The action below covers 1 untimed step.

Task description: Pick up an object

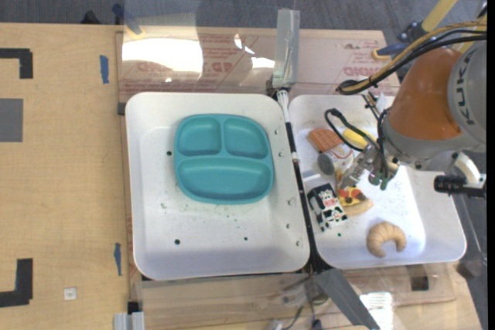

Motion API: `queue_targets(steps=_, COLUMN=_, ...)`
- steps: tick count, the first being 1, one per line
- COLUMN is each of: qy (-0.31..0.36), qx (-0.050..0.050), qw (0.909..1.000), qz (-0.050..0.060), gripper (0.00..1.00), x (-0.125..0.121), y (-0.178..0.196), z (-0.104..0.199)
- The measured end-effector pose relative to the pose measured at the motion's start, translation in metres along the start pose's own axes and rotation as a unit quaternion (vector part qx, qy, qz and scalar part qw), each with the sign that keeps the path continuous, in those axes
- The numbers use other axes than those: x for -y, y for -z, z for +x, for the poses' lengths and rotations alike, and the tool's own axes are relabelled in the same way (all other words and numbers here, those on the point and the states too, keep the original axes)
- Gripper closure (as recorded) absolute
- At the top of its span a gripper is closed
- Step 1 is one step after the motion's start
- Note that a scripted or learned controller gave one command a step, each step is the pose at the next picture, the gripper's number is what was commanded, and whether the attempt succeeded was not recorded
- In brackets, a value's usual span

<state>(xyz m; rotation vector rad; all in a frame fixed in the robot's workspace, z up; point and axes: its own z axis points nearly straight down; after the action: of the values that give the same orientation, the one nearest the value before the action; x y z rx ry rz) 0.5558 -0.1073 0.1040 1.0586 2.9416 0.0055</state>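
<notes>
The right bin (441, 243) holds several small items. A tan croissant (385, 237) lies near its front. A pizza-slice toy (356, 200) sits mid-bin, with a black-and-white toy (328, 206) just to its left. Farther back are a brown waffle-like piece (325, 139), a yellow banana (354, 137) and a small grey piece (327, 164). My gripper (371, 172) hangs low over the middle of this bin, just above and behind the pizza slice. I see nothing held in it. The arm's orange band (424, 100) hides part of the bin's back right.
The left bin (155, 236) carries a teal divided plate (224, 157) at its centre. A raised divider (298, 182) separates the two bins. Black cables (387, 66) loop over the back of the right bin. Brown board (54, 166) lies to the left.
</notes>
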Motion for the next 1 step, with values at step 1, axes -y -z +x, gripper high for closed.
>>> queue_targets(steps=1, qy=-0.139, qx=-0.003, qw=0.9903, qz=0.001, gripper=1.00, x=-0.0930, y=0.0835, z=0.0258)
